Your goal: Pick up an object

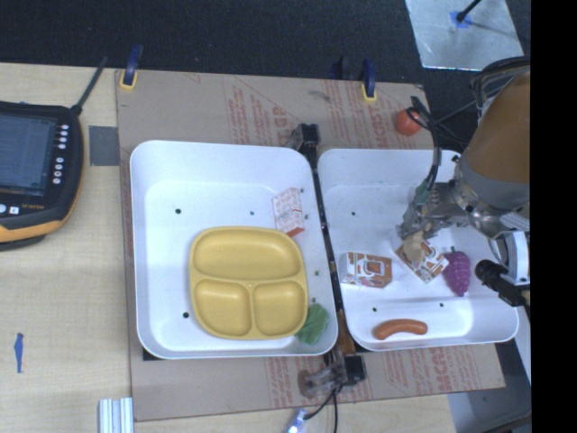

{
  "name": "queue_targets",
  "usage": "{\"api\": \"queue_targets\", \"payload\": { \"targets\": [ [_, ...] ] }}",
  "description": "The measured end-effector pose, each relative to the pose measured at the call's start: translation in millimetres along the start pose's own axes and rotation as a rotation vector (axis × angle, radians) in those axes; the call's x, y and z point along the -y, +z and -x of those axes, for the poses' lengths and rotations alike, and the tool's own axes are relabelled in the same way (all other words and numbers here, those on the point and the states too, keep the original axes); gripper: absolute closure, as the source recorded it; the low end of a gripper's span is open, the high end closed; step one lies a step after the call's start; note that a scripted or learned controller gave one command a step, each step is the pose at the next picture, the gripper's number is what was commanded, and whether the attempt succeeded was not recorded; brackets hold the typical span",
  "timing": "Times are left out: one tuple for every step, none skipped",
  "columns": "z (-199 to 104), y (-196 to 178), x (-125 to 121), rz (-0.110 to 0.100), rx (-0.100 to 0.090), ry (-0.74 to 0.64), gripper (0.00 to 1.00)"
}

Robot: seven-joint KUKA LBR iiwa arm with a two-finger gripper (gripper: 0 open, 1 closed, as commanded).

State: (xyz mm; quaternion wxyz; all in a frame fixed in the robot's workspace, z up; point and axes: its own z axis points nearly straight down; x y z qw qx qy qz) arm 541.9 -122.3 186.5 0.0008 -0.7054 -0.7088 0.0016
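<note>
Showing the camera view, one entry per item:
Gripper (420,226): low in the right bin (361,170), arm entering from the right; finger spacing cannot be told.
Nearest object: small printed packet (422,258), touching or just below the gripper tip, long axis slanted.
Neighbours: purple grapes (457,271) just right of packet; sausage (400,329) nearer the front wall; printed carton (366,270) to the left.
Judgement: packet is the likely target.

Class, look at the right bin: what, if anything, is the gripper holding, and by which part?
It cannot be told. The gripper sits low over a small packet; whether it grips it is unclear.
</note>
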Motion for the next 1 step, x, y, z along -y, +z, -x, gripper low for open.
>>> {"api": "queue_targets", "payload": {
  "targets": [
    [-60.0,-45.0,-29.6,0.000,-0.002,0.000,1.00]
  ]
}}
